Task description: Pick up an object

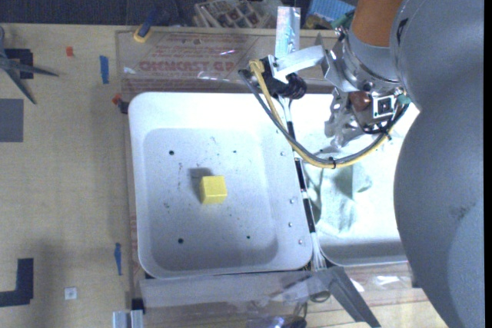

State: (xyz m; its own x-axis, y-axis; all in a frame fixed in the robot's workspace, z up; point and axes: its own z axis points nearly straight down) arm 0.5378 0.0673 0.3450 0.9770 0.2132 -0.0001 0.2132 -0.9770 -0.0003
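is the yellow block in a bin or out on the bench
In. The yellow block lies on the floor of the left bin, near its middle, well inside the white rim and apart from the gripper.

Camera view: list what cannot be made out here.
- Right bin: mostly covered by the arm; a pale greenish thing in it is too blurred and glary to name.
- Gripper: whether it is open or shut is lost among cables and glare.
- Specks around the yellow block in the left bin: too small to identify.
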